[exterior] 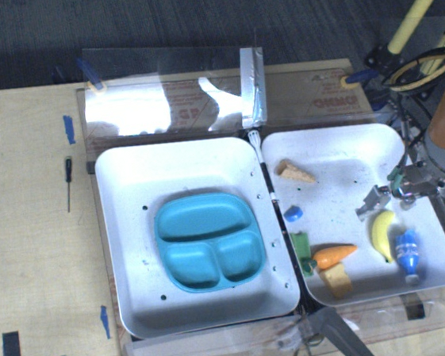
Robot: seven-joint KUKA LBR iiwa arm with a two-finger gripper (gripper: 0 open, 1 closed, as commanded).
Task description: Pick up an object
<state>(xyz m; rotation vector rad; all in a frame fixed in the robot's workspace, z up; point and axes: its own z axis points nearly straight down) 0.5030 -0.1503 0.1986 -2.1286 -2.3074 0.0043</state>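
Observation:
In the right bin [338, 142] lie a yellow banana [383, 235], a blue bottle [408, 254], an orange carrot [333, 255], a green piece [301, 250], a tan block [338, 280], a small blue item [292, 214] and a tan cone-shaped piece [295, 173]. My gripper [378, 197] reaches in from the right, low over the bin's right half. It sits just above the banana's upper end, and nothing is visibly held in it.
The left bin [124, 224] holds a blue divided plate [209, 238]. A raised divider [272, 207] separates the two bins. Cables and a yellow pole [419, 7] crowd the far right. The wooden bench [29, 235] extends to the left.

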